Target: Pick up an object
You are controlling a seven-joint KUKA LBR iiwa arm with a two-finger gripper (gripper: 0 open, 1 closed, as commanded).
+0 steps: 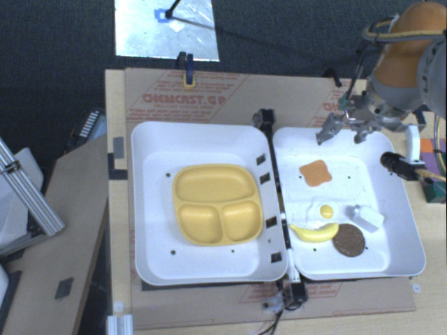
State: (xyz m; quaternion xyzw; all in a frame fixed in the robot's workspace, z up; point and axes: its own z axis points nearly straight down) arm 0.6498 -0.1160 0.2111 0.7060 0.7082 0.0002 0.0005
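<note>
Rightward, banana (316,232) in white bin (398,208)

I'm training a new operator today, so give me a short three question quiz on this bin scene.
1. True or false: the yellow tray lies in the left bin.
2. Which item touches the banana? A: orange patch. B: fried egg.
3. The gripper hovers over the right bin's ____ edge: near or far?

Key: 1 true. 2 B. 3 far.
</note>
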